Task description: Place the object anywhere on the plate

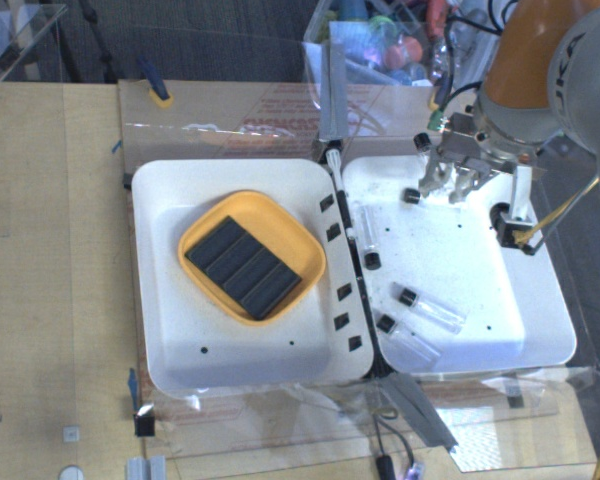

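An orange square plate (285,216) lies in the left bin (170,348). A dark ridged slab (242,263) rests flat on the plate and covers most of its middle. My gripper (451,187) hangs over the back of the right bin (520,308); its fingers point down and stand slightly apart with nothing between them. A small black piece (410,196) lies just left of the fingers. Three clear tubes with black caps lie in the right bin: one (365,230) along the left wall, one (432,311) near the middle, one (408,342) at the front.
A row of black clips (338,268) runs down the divider between the bins. A clear box of colourful items (400,18) stands behind the bins. A yellow-and-black cable (525,233) hangs from the wrist over the right bin's right side.
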